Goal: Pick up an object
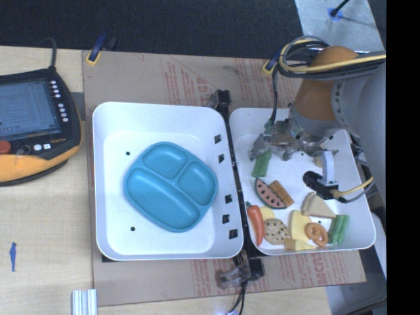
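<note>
My gripper (268, 151) is low over the back left part of the right bin (363, 240), below the arm's orange band. A small green piece (261, 166) lies right under its tip; whether it sits between the fingers is hidden. Toy foods lie across the front of that bin: a watermelon slice (269, 193), a brown piece (283, 192), a red pepper (256, 223), a cookie (275, 230), yellow cheese (300, 226), a pretzel (317, 234), a green bean (338, 229) and a beige wedge (319, 207).
The left bin (105, 176) holds a blue divided plate (172, 186). A teach pendant (33, 126) lies on the bench at the far left. A black cable part (318, 184) hangs from the arm over the right bin. Clips (222, 100) join the bins.
</note>
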Available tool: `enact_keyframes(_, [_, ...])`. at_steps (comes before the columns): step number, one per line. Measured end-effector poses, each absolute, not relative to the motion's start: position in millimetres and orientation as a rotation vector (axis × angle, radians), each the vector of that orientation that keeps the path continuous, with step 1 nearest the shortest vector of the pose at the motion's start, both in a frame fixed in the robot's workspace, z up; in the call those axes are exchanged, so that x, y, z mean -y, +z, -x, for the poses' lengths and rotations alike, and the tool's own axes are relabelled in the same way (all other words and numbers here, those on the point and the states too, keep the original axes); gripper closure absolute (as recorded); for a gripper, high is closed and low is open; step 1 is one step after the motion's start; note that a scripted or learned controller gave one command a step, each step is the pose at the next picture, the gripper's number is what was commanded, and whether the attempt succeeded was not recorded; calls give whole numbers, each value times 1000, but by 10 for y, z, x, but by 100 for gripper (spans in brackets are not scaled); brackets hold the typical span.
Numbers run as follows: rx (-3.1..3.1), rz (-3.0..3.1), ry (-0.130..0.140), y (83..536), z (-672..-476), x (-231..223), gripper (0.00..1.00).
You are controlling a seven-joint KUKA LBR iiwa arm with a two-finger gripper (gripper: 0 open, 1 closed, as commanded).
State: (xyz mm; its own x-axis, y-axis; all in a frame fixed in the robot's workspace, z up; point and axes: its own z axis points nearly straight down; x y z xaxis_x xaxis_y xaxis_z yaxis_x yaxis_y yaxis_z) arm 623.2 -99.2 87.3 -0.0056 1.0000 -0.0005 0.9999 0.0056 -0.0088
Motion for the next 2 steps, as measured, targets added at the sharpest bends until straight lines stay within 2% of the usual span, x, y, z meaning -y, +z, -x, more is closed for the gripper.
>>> enact_keyframes(1, [2226, 2214, 7, 1030, -6245, 1009, 100])
enact_keyframes(2, [2227, 2214, 8, 1027, -6244, 1010, 0])
